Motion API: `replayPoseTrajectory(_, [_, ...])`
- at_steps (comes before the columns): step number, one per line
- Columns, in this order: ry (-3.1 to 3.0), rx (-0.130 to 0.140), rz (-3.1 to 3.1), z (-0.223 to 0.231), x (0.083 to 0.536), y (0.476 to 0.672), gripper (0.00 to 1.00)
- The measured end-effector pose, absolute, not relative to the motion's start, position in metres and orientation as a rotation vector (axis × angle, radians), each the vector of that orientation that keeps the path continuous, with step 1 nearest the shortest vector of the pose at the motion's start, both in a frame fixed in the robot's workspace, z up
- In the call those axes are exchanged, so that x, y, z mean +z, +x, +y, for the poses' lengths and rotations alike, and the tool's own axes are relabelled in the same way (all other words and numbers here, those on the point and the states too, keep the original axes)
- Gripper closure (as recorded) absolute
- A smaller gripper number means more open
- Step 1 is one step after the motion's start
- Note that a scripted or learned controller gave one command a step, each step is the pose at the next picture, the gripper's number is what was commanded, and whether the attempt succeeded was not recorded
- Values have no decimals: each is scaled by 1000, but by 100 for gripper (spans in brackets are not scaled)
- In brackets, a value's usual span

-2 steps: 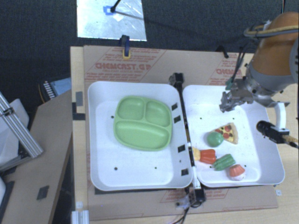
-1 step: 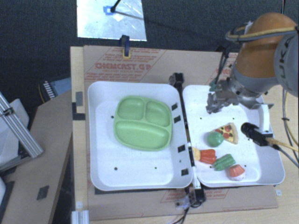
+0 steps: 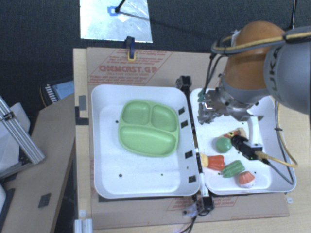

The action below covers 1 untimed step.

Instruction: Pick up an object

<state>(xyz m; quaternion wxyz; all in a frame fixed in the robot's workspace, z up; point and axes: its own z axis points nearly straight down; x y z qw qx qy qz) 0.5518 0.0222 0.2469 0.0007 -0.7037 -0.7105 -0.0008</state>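
Right bin (image 3: 265,176) | tool (image 3: 206,109) upper-left; green ball (image 3: 223,144) below it, apart

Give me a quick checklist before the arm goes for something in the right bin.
1. Toys present in right bin: ok; green ball, orange piece, green piece, red-and-white piece.
2. Gripper over right bin: ok, at its far end, beside the left bin.
3. Gripper above a toy: not ok; these four lie nearer the camera.
4. Orange piece and green piece apart: cannot tell.
5. Green plate out of the way: ok, in left bin.
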Motion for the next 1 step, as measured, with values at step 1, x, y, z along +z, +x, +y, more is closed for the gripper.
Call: replayPoseTrajectory(1, [-2208,-3,-2232,77,246,541,100])
